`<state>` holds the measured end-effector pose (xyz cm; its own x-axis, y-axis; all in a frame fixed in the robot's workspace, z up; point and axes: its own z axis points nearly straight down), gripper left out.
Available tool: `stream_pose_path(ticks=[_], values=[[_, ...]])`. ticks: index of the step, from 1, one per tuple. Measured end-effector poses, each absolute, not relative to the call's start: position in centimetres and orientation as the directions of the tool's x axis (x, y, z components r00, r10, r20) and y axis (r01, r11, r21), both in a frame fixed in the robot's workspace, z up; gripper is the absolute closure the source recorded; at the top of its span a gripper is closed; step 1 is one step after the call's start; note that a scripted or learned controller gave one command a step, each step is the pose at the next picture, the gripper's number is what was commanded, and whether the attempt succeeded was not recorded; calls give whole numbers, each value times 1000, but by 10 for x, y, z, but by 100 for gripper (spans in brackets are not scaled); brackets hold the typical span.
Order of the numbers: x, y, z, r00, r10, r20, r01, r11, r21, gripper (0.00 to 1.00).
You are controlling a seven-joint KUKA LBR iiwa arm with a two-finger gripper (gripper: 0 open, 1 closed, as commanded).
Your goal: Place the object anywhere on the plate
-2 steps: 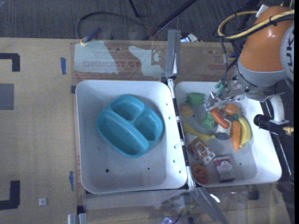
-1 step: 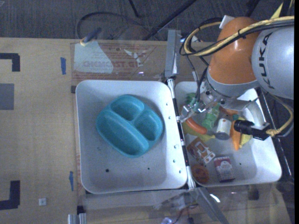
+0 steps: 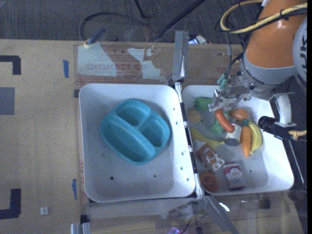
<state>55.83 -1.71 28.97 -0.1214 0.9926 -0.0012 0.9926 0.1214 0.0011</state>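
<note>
Tool low over the right bin, among toy foods.
Whether its fingers are apart or together cannot be told. Just below it lies a red sausage, with a banana and carrot beside. The blue divided plate sits in the left bin on the surface.

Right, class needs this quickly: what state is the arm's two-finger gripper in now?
Two-finger gripper: above the right white bin, by the red sausage-shaped toy; open or shut cannot be told.
</note>
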Motion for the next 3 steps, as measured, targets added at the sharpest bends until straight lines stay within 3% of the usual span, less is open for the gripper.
stream_pose_path(ticks=[1, 2, 3], values=[[554, 87, 220, -305, 952, 0, 952, 305, -2, 100], [556, 70, 231, -536, 844, -1, 844, 536, 2, 100], [556, 70, 231, -536, 845, -1, 845, 536, 2, 0]])
